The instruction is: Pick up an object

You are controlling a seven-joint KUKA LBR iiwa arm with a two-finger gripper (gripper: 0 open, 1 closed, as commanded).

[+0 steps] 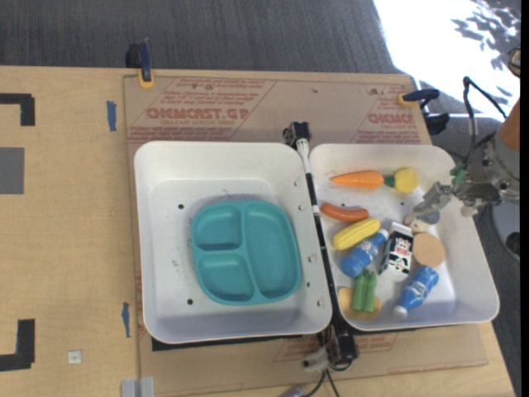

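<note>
The end effector (pixel 430 203) hung over the right bin (pixel 483 267), near its right wall — whether open or closed, I cannot tell; nothing showed between its tips. In that bin, a carrot (pixel 357 179) and lemon (pixel 405 179) lay at the far end, a sausage (pixel 344 213), corn (pixel 355 232), carton (pixel 400 253) and bottle (pixel 416 289) nearer. A teal tray (pixel 245 251) sat in the left bin (pixel 161 188).

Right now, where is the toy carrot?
The carrot lies in the right bin, near its far edge, just left of the yellow lemon and above the orange-red sausage.
</note>
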